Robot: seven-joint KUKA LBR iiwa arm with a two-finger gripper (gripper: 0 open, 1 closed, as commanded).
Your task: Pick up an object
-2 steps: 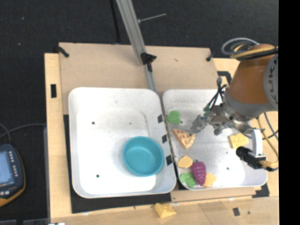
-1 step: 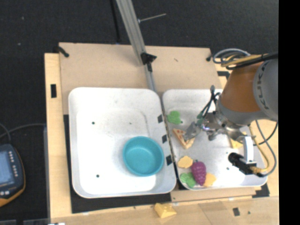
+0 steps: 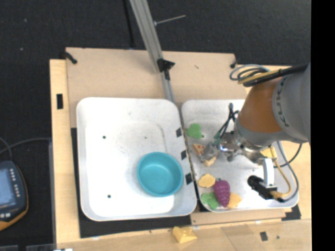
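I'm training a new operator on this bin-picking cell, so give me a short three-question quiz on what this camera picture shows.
1. True or false: the blue bowl sits in the right bin.
2. Multiple choice: what lies right beside the purple grapes in the right bin's near corner? A) a yellow piece B) a red cup C) a metal spoon
3. Fill in: the yellow wedge outside both bins lies on the ____ in front of them.

Key
1. False: it sits in the left bin.
2. A
3. bench
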